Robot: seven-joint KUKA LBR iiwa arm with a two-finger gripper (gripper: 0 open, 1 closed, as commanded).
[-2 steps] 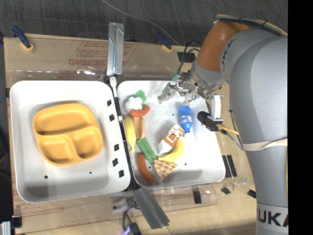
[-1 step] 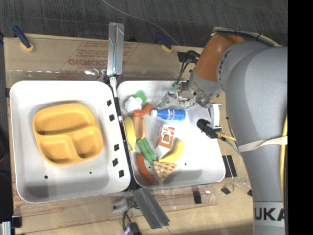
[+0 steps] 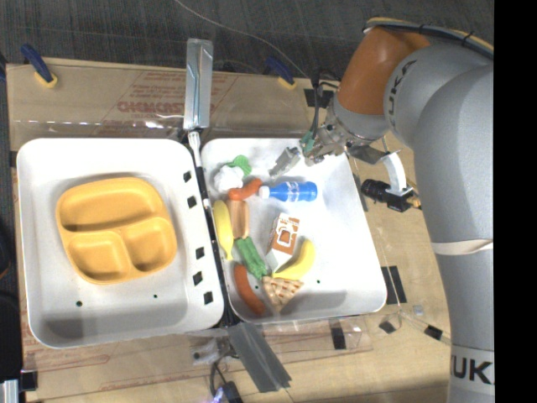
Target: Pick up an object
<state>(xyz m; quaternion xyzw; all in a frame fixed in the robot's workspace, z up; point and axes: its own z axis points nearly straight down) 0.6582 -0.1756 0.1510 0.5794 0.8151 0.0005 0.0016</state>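
My gripper hangs over the back of the right bin, reaching in from the wrist at the upper right. Just below its tip lies a blue bottle with a white cap pointing left. A red sausage lies left of the bottle, and a white and green item sits at the bin's back left. Nothing is visibly held by the gripper.
The right bin also holds a yellow banana, a white card with orange print, a green piece, a waffle wedge and a hot dog. A yellow divided tray lies in the left bin.
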